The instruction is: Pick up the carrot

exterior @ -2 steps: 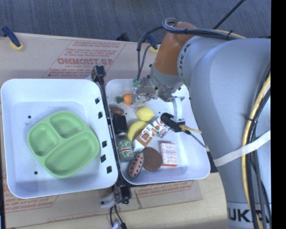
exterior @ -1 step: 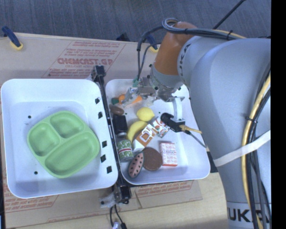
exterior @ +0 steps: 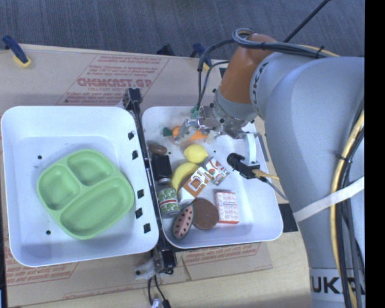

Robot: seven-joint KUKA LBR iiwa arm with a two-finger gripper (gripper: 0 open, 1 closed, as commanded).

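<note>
From my station I saw the arm (exterior: 308, 127) reaching in from the right, its wrist low over the far end of the right bin (exterior: 269, 226). The gripper (exterior: 202, 122) hung there among the clutter, and I could not tell how the jaws stood or whether they had anything.

The carrot (exterior: 177, 132) lay near the bin's far wall, a small orange piece with a green tip, just left of the gripper and possibly touching it. Another orange patch just beside the gripper was too blurred to name. A lemon (exterior: 196, 153) sat near it toward the camera, with a banana (exterior: 183, 174) beyond that. The left bin (exterior: 16, 191) held a green divided plate (exterior: 86, 192).

I judged the carrot to be a light plastic toy: stiff, smooth, a bit slippery, and tapered, so a pinch near the thin end could squirt it out. I would have taken it across the thicker middle, jaws square to its length. The crowding near the wall left little room, and a nudge could roll it against the lemon.
</note>
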